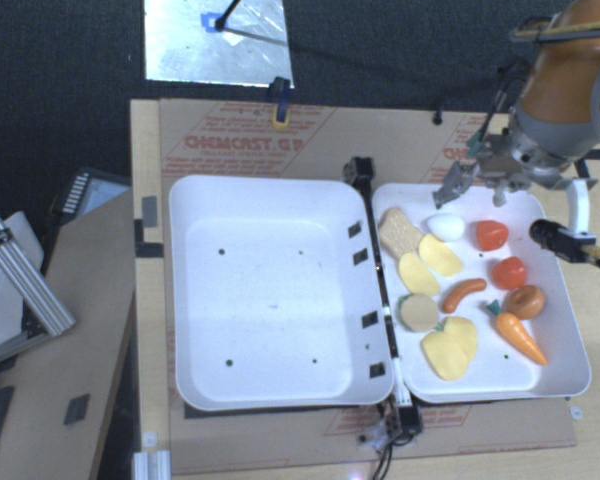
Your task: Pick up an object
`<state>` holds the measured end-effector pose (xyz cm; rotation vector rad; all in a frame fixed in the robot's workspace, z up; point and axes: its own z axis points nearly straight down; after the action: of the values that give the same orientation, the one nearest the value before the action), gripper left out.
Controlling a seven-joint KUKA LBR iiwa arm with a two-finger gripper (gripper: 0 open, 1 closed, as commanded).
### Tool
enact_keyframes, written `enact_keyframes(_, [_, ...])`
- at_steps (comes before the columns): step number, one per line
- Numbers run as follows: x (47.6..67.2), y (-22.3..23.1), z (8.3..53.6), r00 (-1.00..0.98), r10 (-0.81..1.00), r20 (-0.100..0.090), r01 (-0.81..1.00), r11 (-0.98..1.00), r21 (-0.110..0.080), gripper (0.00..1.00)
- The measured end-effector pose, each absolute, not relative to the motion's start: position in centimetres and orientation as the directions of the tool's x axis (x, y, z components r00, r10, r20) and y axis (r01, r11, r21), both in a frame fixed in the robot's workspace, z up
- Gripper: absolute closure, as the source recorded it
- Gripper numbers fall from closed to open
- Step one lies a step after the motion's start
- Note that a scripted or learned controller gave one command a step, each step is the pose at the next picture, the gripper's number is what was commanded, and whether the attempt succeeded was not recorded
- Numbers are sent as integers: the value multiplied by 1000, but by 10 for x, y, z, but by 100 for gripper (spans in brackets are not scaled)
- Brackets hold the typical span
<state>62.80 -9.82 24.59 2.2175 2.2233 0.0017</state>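
The right bin holds several toy foods: a tan bread slice, a white egg, two red tomatoes, yellow slices, a sausage, a brown round piece, a carrot, a pale disc and a large yellow piece. My gripper hangs over the bin's far edge, just behind the egg and the upper tomato. It is open, and nothing sits between its spread fingers.
The left bin lies beside the right one, joined by a black hinged strip. A shiny sheet lies behind the bench. A black part of the arm reaches over the right bin's right rim.
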Motion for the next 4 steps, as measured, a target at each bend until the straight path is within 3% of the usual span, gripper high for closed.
enact_keyframes(1, [576, -92, 135, 0, 1000, 3, 1000, 1, -13, 0])
enact_keyframes(2, [581, -92, 152, -2, 1000, 0, 1000, 2, 4, 100])
enact_keyframes(3, [534, -90, 85, 1, 1000, 0, 1000, -1, -2, 100])
enact_keyframes(4, [517, -155, 85, 4, 1000, 0, 1000, -4, 1, 100])
